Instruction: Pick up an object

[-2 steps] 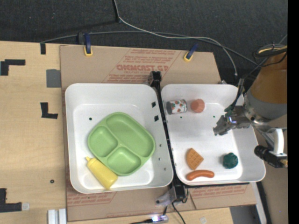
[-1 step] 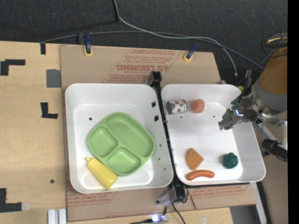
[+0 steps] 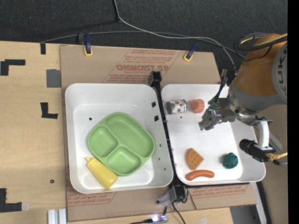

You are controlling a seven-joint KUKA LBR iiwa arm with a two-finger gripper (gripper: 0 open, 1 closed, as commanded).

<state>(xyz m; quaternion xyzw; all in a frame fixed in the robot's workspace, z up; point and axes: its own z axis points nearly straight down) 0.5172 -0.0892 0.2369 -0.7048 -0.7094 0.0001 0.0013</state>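
Now, my gripper [image 3: 209, 122]: dark metal; whether fingers are apart, I cannot tell.
Cracker [image 3: 194, 158]: ridged orange square, at six o'clock.
Ball [image 3: 230, 160]: bumpy teal, five o'clock.

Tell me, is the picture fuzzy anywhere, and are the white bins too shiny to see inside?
In the camera view, the gripper and the arm look a little soft, while the green plate and yellow bottle show clearly; the white bins are bright but not glaring, with soft shadows along their walls; the small can is too small to read.
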